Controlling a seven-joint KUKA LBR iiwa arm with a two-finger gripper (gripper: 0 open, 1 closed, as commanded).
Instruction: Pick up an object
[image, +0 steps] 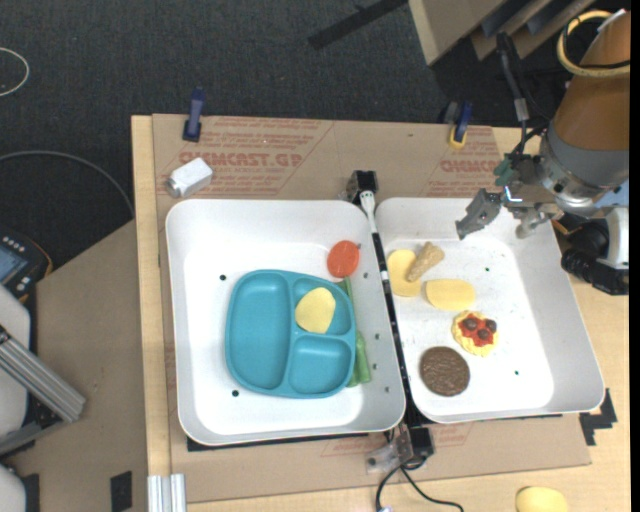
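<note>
Two shallow white bins are set side by side on the bench. In the left bin (190, 300) one blue divided tray (285, 335) is seen, with one yellow piece (316, 310) lying in its far right compartment. One orange-red piece (343, 258) lies just beyond the tray, and a green strip (359, 360) runs along the tray's right edge. In the right bin (540, 330) five food pieces are counted: a pale yellow round (400, 272), a tan piece (426, 258) resting against it, a yellow oval (450, 294), a small pizza-like piece (475, 333) and a brown disc (444, 370). The gripper (505, 215) is held above the bin's far right part, its fingers spread apart with nothing between them.
</note>
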